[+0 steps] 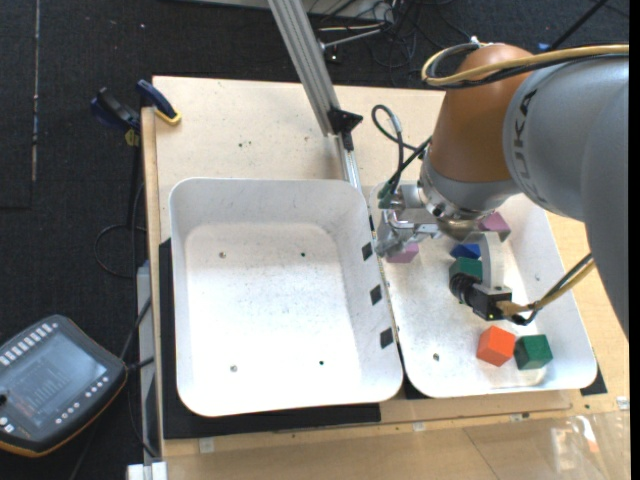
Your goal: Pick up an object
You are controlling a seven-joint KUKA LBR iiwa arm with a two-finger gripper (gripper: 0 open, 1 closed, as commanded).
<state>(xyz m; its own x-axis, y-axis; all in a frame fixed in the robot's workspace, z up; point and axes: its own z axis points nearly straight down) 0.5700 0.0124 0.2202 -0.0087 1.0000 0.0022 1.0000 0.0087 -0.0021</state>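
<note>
My gripper (pixel 398 234) hangs low over the left part of the right bin (pixel 440 368), close to the wall shared with the left bin. A mauve block (pixel 404 254) lies directly under its tip, touching or nearly touching it; I cannot tell which. The arm's wrist hides what lies behind the gripper. A second mauve block (pixel 495 226) peeks out at the wrist's right side. A blue block (pixel 466 251) and a teal block (pixel 467 268) sit just right of the gripper. An orange cube (pixel 496 346) and a green cube (pixel 533 351) rest near the bin's front right corner.
The left bin (pixel 200 268) stands beside the right one, with their rims meeting at the middle. A slanted metal rail (pixel 305 48) comes down from the back to the bins' junction. A blue and yellow clamp (pixel 135 108) sits on the bench's far left corner.
</note>
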